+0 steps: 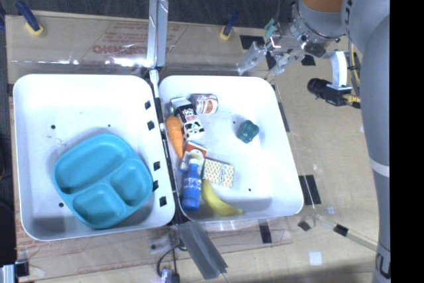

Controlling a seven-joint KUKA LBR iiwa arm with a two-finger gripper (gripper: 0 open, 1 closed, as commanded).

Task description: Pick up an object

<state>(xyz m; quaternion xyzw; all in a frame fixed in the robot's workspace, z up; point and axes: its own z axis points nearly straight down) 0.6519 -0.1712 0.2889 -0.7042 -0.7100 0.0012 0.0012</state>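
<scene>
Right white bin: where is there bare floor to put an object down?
Free: the right white bin floor right of the small teal object and below it. Crowded: the left wall, with orange carrot, blue bottle and yellow banana.

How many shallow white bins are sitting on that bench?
2. The shallow white bin on the left holds a blue divided plastic tray; the shallow white bin on the right holds a yellow banana and other small items.
</scene>
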